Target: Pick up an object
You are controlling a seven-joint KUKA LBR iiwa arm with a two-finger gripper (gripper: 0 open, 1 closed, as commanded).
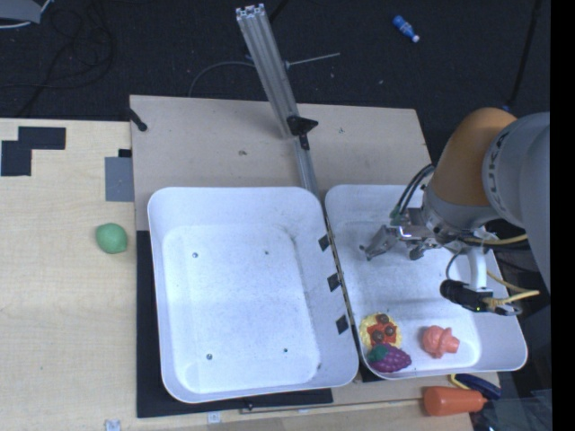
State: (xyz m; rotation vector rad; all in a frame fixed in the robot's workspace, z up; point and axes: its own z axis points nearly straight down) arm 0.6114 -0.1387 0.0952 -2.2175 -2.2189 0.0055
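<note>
My gripper (392, 250) hangs over the upper middle of the right bin (406, 290), fingers spread open with nothing between them. At that bin's front edge lie a yellow toy with red spots (380, 329), a purple grape cluster (390, 359) touching it, and a pink-orange toy (438, 340) to their right. All of these lie well in front of the gripper, apart from it.
The left bin (238, 285) sits beside the right one. A green ball (112, 238) rests on the bench at the far left. An orange object (449, 400) lies outside the right bin's front rim. A metal rail (274, 74) slants in from the back.
</note>
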